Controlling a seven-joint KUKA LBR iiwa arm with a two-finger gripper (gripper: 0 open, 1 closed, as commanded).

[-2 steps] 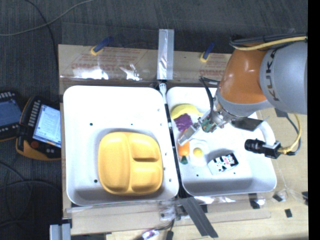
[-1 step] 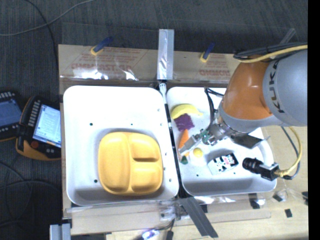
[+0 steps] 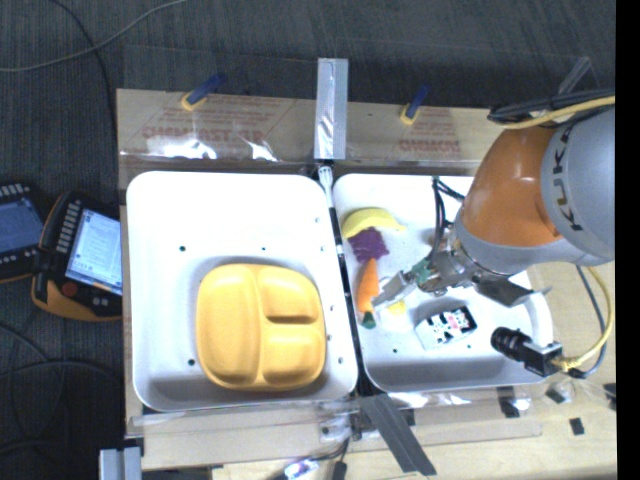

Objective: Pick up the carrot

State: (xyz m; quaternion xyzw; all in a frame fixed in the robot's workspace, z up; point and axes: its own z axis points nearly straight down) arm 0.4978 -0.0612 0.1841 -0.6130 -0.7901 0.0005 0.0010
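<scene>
The carrot [image 3: 367, 284] is orange with a green tip. It lies in the right bin [image 3: 500, 368], close against that bin's left wall, pointing toward the front. My gripper [image 3: 397, 288] hangs just to the right of the carrot, low over the bin floor, under the orange wrist band [image 3: 505, 203]. Nothing shows held in it, and the carrot rests on the bin floor beside it.
A yellow banana [image 3: 372, 219] and a purple piece [image 3: 368, 242] lie just behind the carrot. A small white box [image 3: 446, 326] sits at the front of the right bin. The left bin [image 3: 160, 268] holds a yellow divided tray [image 3: 262, 325].
</scene>
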